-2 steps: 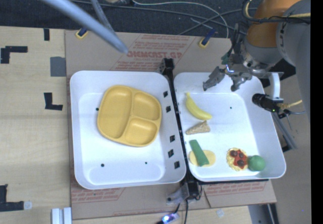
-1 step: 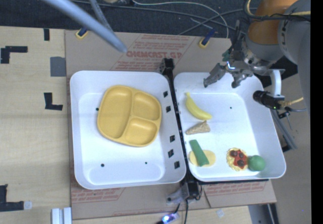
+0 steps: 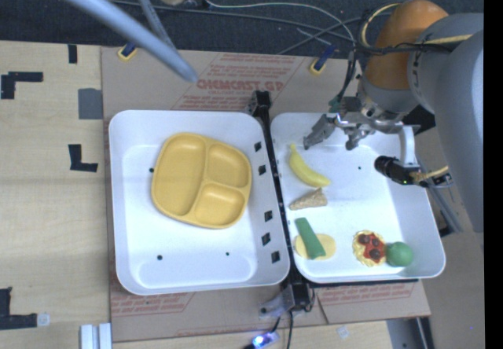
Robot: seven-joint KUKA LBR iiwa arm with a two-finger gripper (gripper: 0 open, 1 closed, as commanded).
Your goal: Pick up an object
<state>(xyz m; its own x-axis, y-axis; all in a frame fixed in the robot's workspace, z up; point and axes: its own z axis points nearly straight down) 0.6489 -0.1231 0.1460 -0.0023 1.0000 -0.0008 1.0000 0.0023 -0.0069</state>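
The right bin [image 3: 409,214] holds a yellow banana [image 3: 306,170], a tan wedge-shaped piece [image 3: 310,200], a green strip lying on a pale yellow disc [image 3: 310,240], a small pizza-like piece [image 3: 368,247] and a green ball [image 3: 399,254]. My gripper [image 3: 336,135] hovers over the bin's far part, just right of and above the banana, fingers spread open with nothing between them.
In the left bin [image 3: 130,182] lies a yellow divided plate [image 3: 201,180]. A black clip strip [image 3: 267,182] runs between the bins. Cables cross the dark area behind, and a grey pole [image 3: 102,9] slants across the upper left.
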